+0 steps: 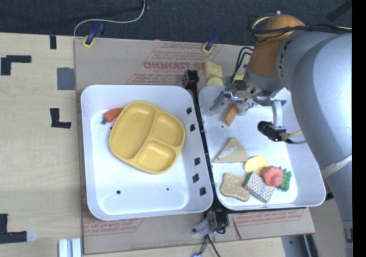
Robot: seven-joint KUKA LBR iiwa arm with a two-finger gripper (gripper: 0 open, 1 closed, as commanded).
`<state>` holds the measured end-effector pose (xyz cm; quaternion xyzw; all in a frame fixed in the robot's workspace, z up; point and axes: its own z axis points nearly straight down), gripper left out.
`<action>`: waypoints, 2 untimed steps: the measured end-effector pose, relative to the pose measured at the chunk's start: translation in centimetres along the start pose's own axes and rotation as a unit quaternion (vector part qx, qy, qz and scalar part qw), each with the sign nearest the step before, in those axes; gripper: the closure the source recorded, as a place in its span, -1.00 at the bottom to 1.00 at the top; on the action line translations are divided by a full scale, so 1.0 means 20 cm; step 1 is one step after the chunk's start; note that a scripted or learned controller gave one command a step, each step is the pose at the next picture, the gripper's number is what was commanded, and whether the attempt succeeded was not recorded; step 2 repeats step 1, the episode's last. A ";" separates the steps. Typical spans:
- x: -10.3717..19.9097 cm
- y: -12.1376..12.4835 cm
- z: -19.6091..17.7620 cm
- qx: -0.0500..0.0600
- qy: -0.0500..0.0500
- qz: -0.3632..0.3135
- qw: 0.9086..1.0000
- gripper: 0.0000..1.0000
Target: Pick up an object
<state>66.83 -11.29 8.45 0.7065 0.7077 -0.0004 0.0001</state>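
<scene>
The tool (229, 107) is low over the far end of the right bin (303, 193). A small brown block (230, 115) sits tilted at its tip, and seems to be between the fingers; I read it as gripped, though the view is slanted and the contact is hard to make out. How wide the fingers stand cannot be told beyond that.

Two white bins lie side by side on the bench. The left bin (97, 193) has one yellow tray (147, 135) with three sections, and one orange carrot (112, 114) just beside the tray's far left edge.

The right bin holds, besides the block, one pale wedge (231, 151), one yellow piece (255, 163), one toast-shaped piece (235, 186), one red strawberry (273, 176) and one checked packet (259, 188), all clustered at the near end. Two pale yellow pieces (213, 74) lie just past the bin's far rim.

Red print on the cardboard (160, 61) beneath the bins is too blurred to read.
</scene>
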 end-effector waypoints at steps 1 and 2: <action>0.00 0.00 -0.05 0.000 -0.001 -0.001 1.000 1.00; 0.00 0.00 -0.05 0.000 -0.001 -0.001 1.000 1.00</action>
